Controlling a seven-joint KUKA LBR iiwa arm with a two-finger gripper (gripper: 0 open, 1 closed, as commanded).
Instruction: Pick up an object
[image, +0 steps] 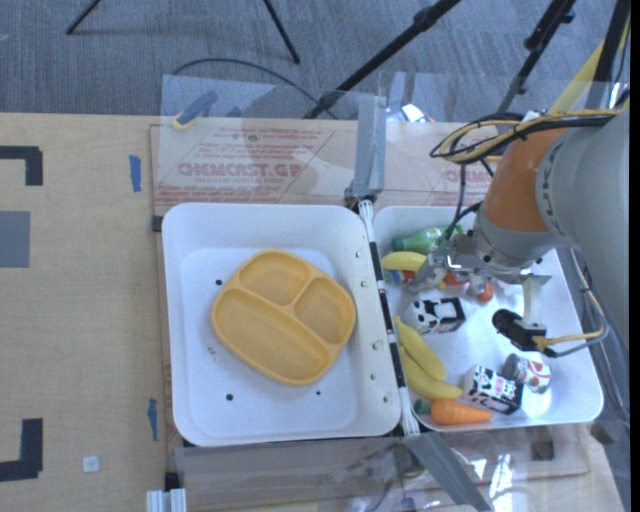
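Note:
My gripper (452, 270) is low in the right bin (575, 405), toward its far side, with the grey arm and its orange band (520, 195) above it. Just to its left lie a small yellow piece (403, 261) and a green piece (420, 239). A small red bit (483, 291) shows just right of the gripper. A black-and-white cow-patterned toy (437, 314) sits right below the gripper. I see nothing held.
The left bin (190, 400) holds a yellow divided plate (284, 315). Nearer in the right bin lie two bananas (420, 362), a carrot (460, 411), a second black-and-white toy (495, 388) and a red-and-white piece (537, 372).

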